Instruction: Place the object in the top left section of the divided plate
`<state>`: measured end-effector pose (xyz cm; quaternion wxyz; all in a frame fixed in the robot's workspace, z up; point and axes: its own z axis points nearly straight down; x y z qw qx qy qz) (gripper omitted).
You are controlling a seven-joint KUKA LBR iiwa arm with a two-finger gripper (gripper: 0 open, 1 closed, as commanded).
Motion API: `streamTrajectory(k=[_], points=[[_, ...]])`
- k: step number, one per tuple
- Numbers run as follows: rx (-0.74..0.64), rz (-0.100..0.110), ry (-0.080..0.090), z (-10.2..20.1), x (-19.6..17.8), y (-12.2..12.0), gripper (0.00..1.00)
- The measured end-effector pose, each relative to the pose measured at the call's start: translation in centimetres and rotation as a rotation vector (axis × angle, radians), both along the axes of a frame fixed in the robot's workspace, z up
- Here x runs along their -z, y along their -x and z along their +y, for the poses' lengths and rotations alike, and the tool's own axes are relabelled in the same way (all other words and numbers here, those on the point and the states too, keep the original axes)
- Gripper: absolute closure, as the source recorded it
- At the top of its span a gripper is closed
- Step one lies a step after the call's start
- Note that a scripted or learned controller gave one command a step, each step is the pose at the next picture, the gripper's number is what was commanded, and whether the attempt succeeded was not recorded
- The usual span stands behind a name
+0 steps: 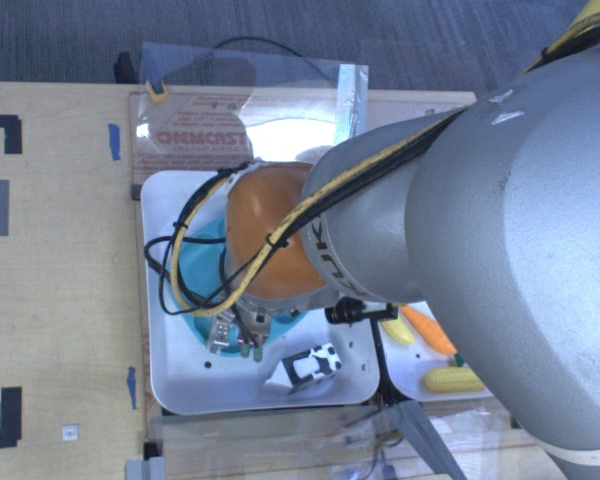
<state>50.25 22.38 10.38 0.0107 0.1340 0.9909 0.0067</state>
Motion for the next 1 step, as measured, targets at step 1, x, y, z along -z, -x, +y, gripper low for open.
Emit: streamTrajectory(k=[1], points=[[0.055, 0.012, 0.006, -4.45, -8.2, 2.03, 1.0]])
